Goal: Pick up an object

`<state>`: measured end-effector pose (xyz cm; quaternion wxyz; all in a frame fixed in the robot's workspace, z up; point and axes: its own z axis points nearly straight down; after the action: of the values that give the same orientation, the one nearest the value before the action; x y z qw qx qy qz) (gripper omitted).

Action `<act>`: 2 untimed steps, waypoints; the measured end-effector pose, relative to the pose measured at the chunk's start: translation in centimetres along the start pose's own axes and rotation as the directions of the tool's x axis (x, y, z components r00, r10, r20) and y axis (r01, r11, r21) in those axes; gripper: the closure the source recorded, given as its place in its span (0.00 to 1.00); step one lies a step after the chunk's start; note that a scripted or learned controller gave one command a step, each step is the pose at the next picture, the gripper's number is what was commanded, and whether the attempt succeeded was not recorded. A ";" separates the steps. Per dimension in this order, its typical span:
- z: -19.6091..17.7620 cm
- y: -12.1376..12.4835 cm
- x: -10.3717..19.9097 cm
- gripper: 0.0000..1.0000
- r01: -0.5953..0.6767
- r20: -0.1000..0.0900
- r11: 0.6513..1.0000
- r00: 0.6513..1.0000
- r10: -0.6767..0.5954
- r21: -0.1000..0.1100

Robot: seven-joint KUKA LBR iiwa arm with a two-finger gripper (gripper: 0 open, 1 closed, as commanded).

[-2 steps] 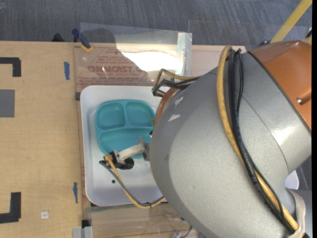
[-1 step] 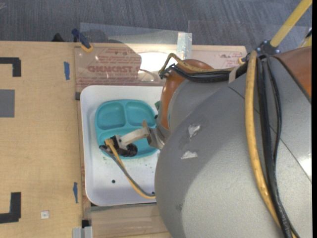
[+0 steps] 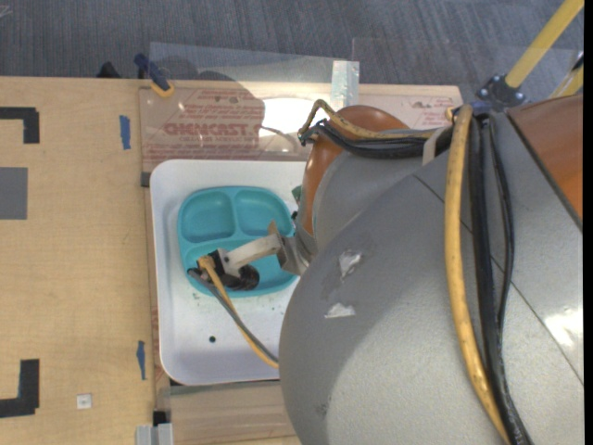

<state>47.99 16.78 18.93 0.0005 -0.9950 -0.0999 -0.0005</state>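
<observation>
A: Starting at the left, why does the teal plate [image 3: 218, 216] sit where it does?

B: It lies flat in the white bin [image 3: 185, 360], which stands on the bench [image 3: 74, 248]. The plate is toward the bin's far end with its compartments facing up. It is probably the thing to be picked, since the only other loose item on the bin floor is a dark speck [image 3: 212, 339] nearer the camera. The shallow walls keep the plate within reach.

A: And the gripper [image 3: 289, 251]?

B: It sits low over the plate's right rim, by the larger near compartment. A raised rim is a sensible place to take hold of a flat dish, so that looks like the reason for the spot.

A: Open or closed?

B: That cannot be told. The wrist hides the working end, and nothing shows the plate being gripped or lifted.

A: The arm's pose?

B: The arm [image 3: 417, 295] reaches in from the right. Its grey bulk is close under the camera, and the orange band [image 3: 361, 123] bends down toward the bin.
</observation>
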 end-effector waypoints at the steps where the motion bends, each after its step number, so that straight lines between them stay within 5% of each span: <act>1: -0.9 0.0 0.1 1.00 0.000 0.000 1.000 1.000 0.000 0.000; 2: -1.9 -0.1 0.2 1.00 0.000 -0.001 1.000 1.000 0.000 0.000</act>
<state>48.14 16.89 20.82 0.0007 -0.9950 -0.0999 -0.0009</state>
